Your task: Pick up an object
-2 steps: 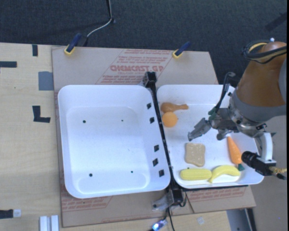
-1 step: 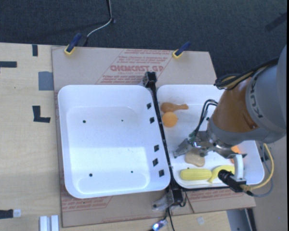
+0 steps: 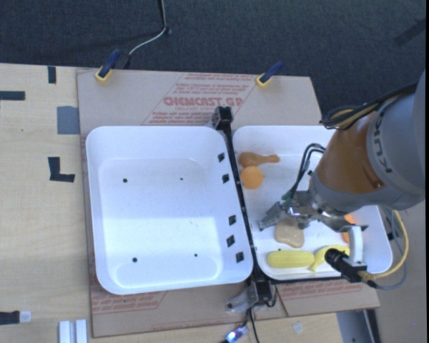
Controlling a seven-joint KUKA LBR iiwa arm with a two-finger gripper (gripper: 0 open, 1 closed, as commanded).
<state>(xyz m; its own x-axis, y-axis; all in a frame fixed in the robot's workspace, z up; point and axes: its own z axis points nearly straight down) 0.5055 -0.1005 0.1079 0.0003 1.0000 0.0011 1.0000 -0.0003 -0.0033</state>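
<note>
The right bin [image 3: 272, 140] holds the objects. An orange ball [image 3: 252, 178] lies near its left wall, with a brownish-orange elongated piece [image 3: 257, 159] just behind it. A tan lump [image 3: 290, 236] rests in the middle front, and a yellow banana-like piece [image 3: 294, 260] lies along the front wall. My gripper [image 3: 286, 219] hangs low over the bin, right at the tan lump's back edge, fingers spread open with nothing between them. A small orange bit [image 3: 349, 220] peeks out beside the wrist.
The left bin [image 3: 100, 191] sits beside the right one, split from it by a black-clipped divider [image 3: 232, 191]. Both rest on a cardboard sheet [image 3: 193, 98] held by clamps. The arm's orange band [image 3: 347, 166] covers the right bin's far right side.
</note>
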